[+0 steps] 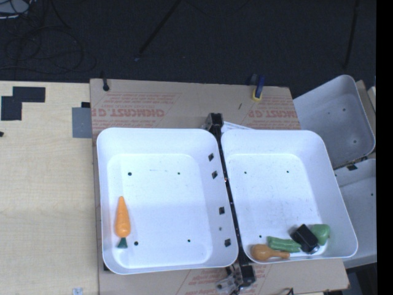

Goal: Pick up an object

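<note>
Two white bins sat side by side on a brown cardboard sheet (184, 106) printed with red lettering, and the cardboard lay on the pale wooden surface (43, 201).

In the left bin (153, 143), an orange toy carrot (122, 217) lay alone near the left wall, pointed end away from the camera, its small green top (123, 243) close to the near-left corner.

Over in the right bin (276, 143), everything was crowded into the near-right corner. A black block (305, 237) sat tilted there, touching a rounded green piece (320, 231) on its right and a long green piece (282, 244) on its left. Just in front of that long one lay a tan-orange, pear-shaped object (267, 252), tight against the near wall.

As for the gripper, open or closed could not be told from this view.

Along the seam where the bins met ran a dark strip (222, 189) with small black clips. At the far edge of the cardboard stood a blue-and-yellow clamp (258, 86). A grey metal panel (338, 115) leaned off to the right, and black tape patches (24, 98) marked the surface at far left.
</note>
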